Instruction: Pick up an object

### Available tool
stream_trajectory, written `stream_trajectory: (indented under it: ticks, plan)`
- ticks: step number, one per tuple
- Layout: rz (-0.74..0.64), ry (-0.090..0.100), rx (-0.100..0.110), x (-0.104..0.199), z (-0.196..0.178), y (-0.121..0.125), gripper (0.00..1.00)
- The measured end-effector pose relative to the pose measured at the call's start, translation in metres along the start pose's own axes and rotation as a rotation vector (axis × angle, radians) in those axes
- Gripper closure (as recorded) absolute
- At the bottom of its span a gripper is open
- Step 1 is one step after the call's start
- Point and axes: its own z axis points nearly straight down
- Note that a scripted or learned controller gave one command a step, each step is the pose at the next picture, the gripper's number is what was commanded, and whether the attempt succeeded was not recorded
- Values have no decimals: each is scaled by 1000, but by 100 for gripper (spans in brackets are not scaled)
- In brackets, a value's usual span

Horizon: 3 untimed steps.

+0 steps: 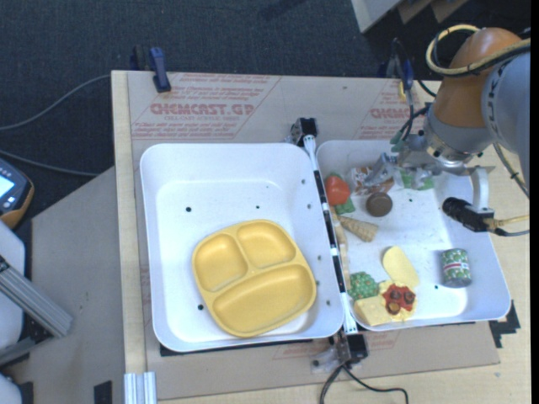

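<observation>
The pizza slice lies nearest in the right bin — light, rigid toy food, best pinched across its narrow sides — while the claw hovers at the bin's far end, state impossible to tell.

In the left bin we see a yellow divided plate filling the near middle, with bare white floor open behind it and along the left wall. In the right bin, the far end is crowded by the arm and end effector, with a tomato and a brown round piece close by. A green can stands by the right wall. Food pieces cluster at the near left corner. We see open floor mid-bin, between can and food.
</observation>
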Motion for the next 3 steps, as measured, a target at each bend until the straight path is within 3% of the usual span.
stream_trajectory:
  ticks: [1, 2, 3]
  plan:
    - [4, -10, -31, 6, 13, -2, 0]
    - [7, -11, -41, 11, 22, -13, 0]
    - [3, -5, -41, 14, 8, -12, 100]
